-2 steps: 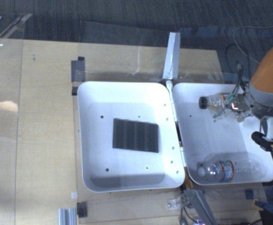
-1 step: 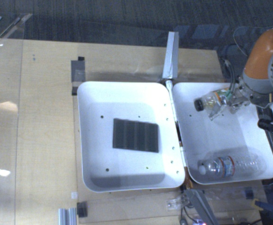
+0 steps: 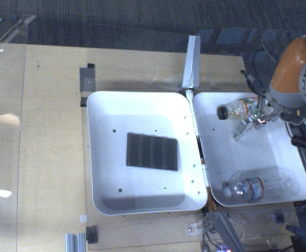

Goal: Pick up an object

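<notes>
Evidently the jaws (image 3: 246, 126) stand apart, one finger slanting down toward the right bin (image 3: 279, 156) floor, nothing between them. Just beside them, toward the divider, lies a clear bottle with a dark cap (image 3: 236, 109). A second clear bottle with a blue label (image 3: 258, 187) lies well apart, near the front wall. Advisable: centre over the nearer bottle's body before closing.

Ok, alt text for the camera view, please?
The gripper hovers in the right bin beside a clear bottle with a dark cap; another clear bottle lies near that bin's front. The left bin holds a dark ridged block.
</notes>
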`<state>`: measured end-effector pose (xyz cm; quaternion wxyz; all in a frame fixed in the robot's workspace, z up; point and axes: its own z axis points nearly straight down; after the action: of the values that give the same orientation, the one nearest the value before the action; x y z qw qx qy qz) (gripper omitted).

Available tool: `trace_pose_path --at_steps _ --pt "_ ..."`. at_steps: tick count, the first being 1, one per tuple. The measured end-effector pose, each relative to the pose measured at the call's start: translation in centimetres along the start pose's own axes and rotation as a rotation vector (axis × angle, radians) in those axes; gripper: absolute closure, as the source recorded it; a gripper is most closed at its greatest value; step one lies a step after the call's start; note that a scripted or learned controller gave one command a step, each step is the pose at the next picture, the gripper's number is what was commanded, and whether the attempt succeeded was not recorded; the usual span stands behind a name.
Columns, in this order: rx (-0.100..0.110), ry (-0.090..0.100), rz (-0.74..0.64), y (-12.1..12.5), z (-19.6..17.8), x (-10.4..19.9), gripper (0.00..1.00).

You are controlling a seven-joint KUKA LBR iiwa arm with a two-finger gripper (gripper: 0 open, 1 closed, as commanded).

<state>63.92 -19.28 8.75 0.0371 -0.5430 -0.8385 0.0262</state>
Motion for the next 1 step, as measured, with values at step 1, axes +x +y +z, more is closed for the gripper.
trace_pose_path --at_steps 1 --pt "0.0 0.022 0.079 -0.25 0.69 -1.96 0.0"
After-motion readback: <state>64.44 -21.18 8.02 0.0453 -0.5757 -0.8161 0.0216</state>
